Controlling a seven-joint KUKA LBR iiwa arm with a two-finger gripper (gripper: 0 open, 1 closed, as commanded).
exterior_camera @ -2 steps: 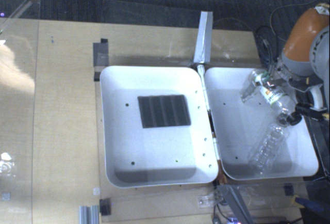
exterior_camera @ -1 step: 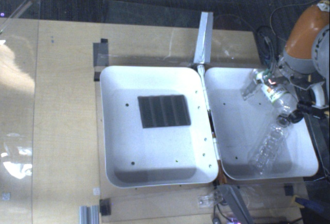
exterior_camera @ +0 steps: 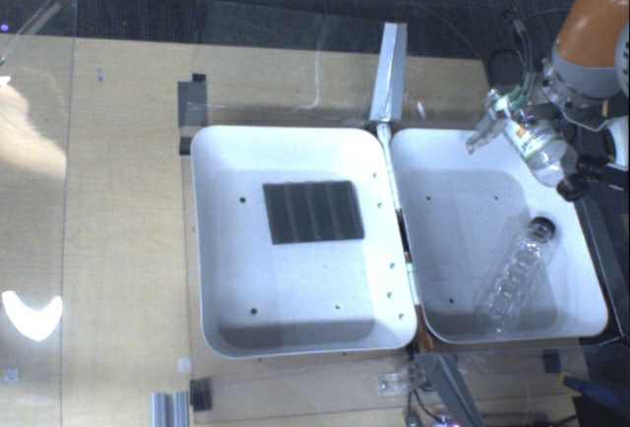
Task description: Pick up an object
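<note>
The hand [exterior_camera: 492,120], its opening impossible to tell and nothing seen held, is being poised above the right bin's [exterior_camera: 433,317] far rim, while the clear bottle [exterior_camera: 514,275] is lying below it, best approached squarely across its narrow body.

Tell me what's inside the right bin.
A clear plastic bottle lies tilted in the right bin, dark cap toward the far right. The arm overhangs the bin's far right corner, hiding what lies beneath.
</note>
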